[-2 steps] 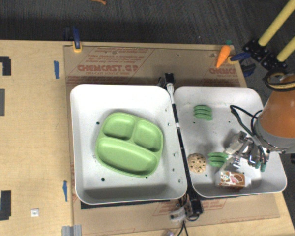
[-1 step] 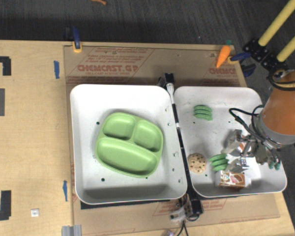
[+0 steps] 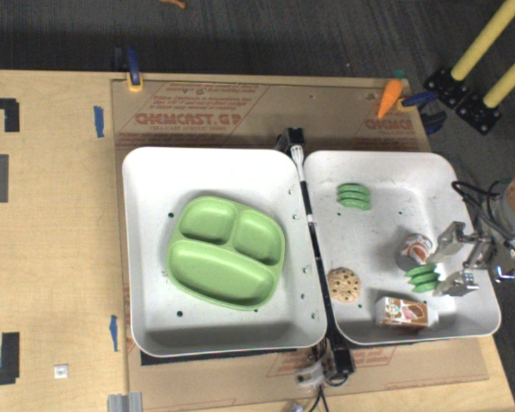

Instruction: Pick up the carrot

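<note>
Carrot (image 3: 389,98) is lying outside both bins, on the cardboard behind the right bin (image 3: 386,168), touching a blue clamp (image 3: 418,99) and well apart from the arm. The gripper (image 3: 451,262) is reaching in low over the right bin's right side with its fingers spread wide and nothing between them, one fingertip sitting just beside a small green ridged piece (image 3: 423,277) and the other near a red-and-white can (image 3: 417,249). A cookie (image 3: 344,285), a small carton (image 3: 404,312) and another green ridged piece (image 3: 354,196) are resting elsewhere in that bin, while a green divided plate (image 3: 227,250) is sitting in the left bin (image 3: 146,230).
</note>
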